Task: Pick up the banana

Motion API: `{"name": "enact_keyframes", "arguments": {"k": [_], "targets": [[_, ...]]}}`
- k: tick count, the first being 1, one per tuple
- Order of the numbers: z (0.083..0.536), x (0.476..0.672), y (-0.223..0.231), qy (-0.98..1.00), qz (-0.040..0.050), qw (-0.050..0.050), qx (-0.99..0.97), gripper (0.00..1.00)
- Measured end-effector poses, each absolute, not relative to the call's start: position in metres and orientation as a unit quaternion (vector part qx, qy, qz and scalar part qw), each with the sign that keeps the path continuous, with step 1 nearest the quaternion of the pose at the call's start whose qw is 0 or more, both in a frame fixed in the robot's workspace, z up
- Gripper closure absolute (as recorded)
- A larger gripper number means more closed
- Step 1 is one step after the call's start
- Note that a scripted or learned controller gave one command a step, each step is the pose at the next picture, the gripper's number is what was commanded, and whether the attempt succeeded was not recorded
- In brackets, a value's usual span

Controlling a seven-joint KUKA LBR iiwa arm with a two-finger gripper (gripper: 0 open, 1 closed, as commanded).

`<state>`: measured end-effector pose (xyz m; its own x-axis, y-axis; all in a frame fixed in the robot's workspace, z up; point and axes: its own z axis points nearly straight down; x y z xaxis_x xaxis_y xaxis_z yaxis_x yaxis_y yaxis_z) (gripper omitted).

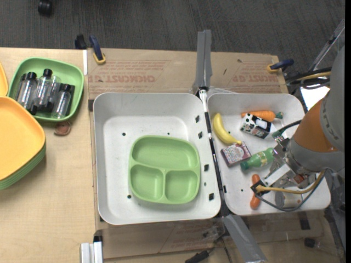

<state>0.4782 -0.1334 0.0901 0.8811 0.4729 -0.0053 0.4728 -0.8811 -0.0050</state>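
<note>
In the right bin [230, 201], banana [222, 130] by the left wall.
My gripper [269, 184] hovers near the front edge; whether it's clenched, I cannot tell.

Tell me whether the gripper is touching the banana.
Apart. The camera view shows the gripper low in the right bin, with bare white floor between it and the banana.

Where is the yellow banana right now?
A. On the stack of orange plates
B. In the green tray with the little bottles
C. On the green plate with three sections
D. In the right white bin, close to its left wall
D. The banana lies on the floor of the right white bin, close to its left wall, just above a small purple packet; the green plate sits in the other bin.
</note>
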Motion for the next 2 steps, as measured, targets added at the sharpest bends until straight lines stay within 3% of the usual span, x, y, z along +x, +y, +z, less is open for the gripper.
{"name": "enact_keyframes", "arguments": {"k": [2], "targets": [[0.090, 0.481, -0.095, -0.146, 0.0031, 0.001, -0.989, 1.00]]}}
